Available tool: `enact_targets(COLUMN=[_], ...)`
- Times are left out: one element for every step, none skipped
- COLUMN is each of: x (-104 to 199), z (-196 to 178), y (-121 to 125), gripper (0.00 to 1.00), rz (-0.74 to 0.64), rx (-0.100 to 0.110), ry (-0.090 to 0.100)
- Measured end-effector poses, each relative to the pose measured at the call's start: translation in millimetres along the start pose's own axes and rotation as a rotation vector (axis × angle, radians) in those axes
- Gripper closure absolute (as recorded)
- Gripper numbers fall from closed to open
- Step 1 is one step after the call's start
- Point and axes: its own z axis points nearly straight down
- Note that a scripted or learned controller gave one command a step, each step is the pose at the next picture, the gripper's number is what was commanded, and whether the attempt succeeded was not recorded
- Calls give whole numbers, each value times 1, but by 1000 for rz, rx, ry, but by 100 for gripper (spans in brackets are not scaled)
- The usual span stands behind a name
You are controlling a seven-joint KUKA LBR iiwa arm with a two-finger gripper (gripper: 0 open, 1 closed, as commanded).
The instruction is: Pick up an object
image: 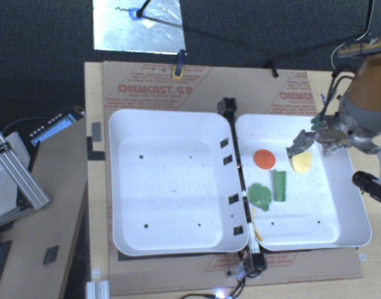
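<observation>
The arm (368, 89) comes in from the right edge of the camera view, its orange band above the wrist sitting over the upper right corner of the right bin (340, 229). From there the wrist angles down and to the left, carrying the end effector (300, 146) low over the upper middle of that bin. Its grey fingertip points left and slightly downward; whether the end effector is released or clenched cannot be told from this angle, and nothing is seen between its fingers.

Four objects lie in the right bin, all in its left and central part. A yellow object (302, 161) lies just below and beside the tip of the end effector, close enough that contact cannot be ruled out or confirmed. An orange round object (264, 159) lies to the left of the yellow one, near the end effector but apart from it. Below these, a green upright bar (280, 185) lies next to a green leafy-shaped object (260, 195), which sits nearest the divider between the bins.

The left bin (125, 229) sits beside the right one on the surface (153, 83).
</observation>
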Motion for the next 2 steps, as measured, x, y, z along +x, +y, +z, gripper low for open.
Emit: enact_targets(x=[0,8], z=[-11,-252], y=[1,-12], gripper=[100,100], rz=[-3,-3], rx=[-3,-21], ry=[0,-4])
